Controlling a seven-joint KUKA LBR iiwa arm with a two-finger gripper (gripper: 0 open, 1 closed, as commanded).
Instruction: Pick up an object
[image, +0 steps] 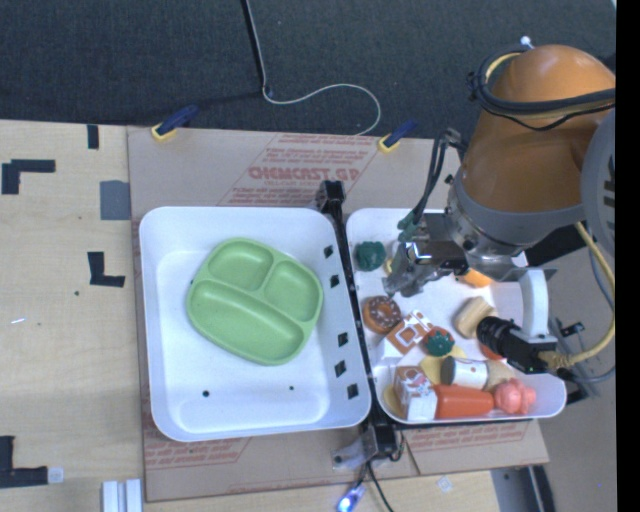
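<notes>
Your claw (405, 268) hangs over the right shallow white bin (536, 408), near the round dark-green toy (371, 255); you cannot tell its grip state.

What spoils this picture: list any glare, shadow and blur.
Camera view: even, soft lighting; mild glare on the arm's orange band; the gripper is slightly blurred above the right bin; faint shadow under the green plate in the left bin; small toys look soft.
</notes>
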